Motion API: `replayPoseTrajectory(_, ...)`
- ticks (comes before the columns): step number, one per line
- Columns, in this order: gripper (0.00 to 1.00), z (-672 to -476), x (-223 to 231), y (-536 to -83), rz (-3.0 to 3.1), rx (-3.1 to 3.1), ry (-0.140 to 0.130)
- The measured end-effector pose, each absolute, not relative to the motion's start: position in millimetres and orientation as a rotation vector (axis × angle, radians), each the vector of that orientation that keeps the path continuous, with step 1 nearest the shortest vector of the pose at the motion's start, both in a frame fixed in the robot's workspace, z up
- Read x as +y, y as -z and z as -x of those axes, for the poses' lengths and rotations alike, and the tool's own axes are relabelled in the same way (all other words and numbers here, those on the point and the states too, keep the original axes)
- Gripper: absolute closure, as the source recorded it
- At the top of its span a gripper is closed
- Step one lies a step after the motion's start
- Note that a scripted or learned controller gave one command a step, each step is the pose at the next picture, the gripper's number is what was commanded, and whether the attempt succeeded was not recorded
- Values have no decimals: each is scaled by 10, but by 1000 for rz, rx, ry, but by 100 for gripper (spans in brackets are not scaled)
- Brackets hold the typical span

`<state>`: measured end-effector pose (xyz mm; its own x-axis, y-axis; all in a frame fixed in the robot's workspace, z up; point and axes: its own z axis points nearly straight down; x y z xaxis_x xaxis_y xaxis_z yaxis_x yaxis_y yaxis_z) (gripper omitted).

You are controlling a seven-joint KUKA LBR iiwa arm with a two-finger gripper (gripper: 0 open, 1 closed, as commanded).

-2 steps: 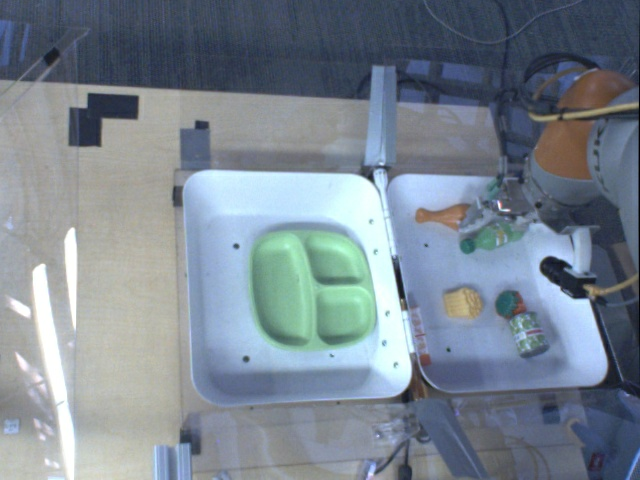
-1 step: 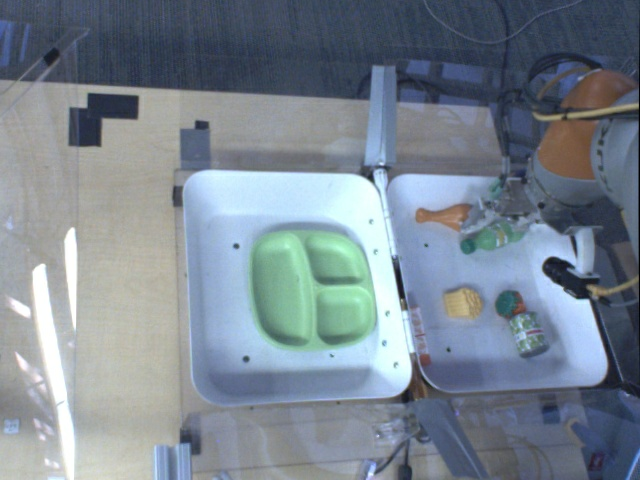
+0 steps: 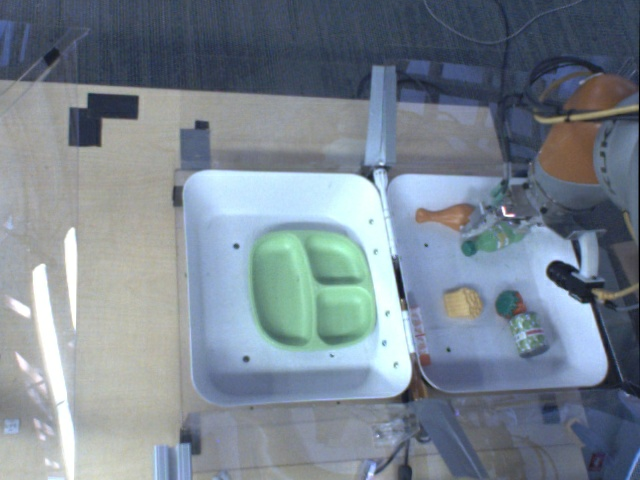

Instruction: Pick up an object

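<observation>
The two-finger metal gripper (image 3: 508, 206) hangs over the far edge of the right shallow white plastic bin (image 3: 440, 363), directly above a green plastic bottle (image 3: 492, 238) lying on its side; whether it is clenched or released cannot be told. Touching the bottle on its left lies an orange-brown toy drumstick (image 3: 445, 215). Toward the bin's near edge sit a yellow spongy block (image 3: 462, 303) and, close to the near right corner, a small green-capped can with a printed label (image 3: 526, 326). The left shallow white bin (image 3: 215, 368) carries a pale green divided tray (image 3: 311, 287) at its centre. Both bins rest on a light wooden bench (image 3: 110, 268); dark grey carpet (image 3: 250, 28) and a looping black cable (image 3: 480, 13) lie beyond it.
</observation>
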<state>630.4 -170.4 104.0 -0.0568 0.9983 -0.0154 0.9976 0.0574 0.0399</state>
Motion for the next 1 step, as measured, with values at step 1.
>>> replayPoseTrajectory(1, 0, -6309, -1687, -1040, -2136, 2248, -26)
